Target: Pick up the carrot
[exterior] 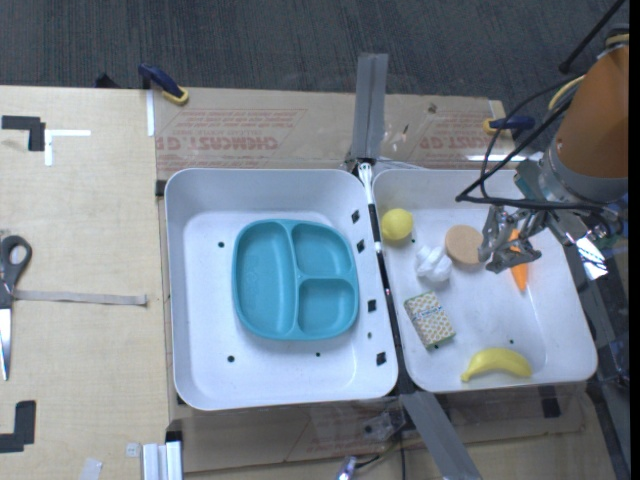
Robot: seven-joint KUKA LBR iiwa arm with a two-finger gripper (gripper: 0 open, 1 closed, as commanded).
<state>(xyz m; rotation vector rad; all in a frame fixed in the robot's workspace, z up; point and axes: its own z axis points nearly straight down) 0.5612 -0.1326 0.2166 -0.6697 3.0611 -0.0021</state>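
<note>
The tool (503,249) hung low in the right bin (560,368), right at the carrot (519,269), which lay beside the round biscuit (463,245). Its grip could not be told, so no lift was evident.

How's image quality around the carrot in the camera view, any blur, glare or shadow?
Camera view: lighting is even and soft, with faint shadows under the banana and the blue tray. No harsh glare on the white bins. The carrot is small and soft-edged, partly hidden by the end effector.
</note>
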